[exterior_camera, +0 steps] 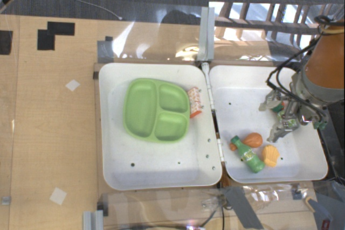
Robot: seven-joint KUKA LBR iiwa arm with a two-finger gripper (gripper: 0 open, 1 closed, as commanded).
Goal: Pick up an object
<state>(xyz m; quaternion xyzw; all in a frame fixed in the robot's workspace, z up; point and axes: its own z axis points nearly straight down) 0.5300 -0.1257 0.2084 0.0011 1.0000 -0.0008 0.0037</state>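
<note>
On the pale wooden surface [48, 132] stand two shallow white plastic bins side by side, with rounded corners and smooth matte floors. The left bin [118, 169] carries one light green plastic plate with three compartments [157, 110], of a rounded square shape, and one small white and red packet [195, 103] which touches the plate's right edge, close to the bin's right wall. The right bin [310, 167] carries three small toy objects, grouped near its front edge: one green plastic bottle with a label [248, 155], one smooth orange-brown egg-shaped piece [252, 140] and one yellow ribbed piece like a corn cob [271, 155]. The bottle lies flat; its long axis goes diagonally, the narrow neck towards the bin's left wall and the thick base towards the front edge. The egg-shaped piece is just behind the bottle, the yellow piece just beside its base. The metal hand [282, 127] of the grey arm hangs over the right half of this bin, near the yellow piece, apart from it. It carries nothing visible; how wide it stands I cannot tell.
</note>
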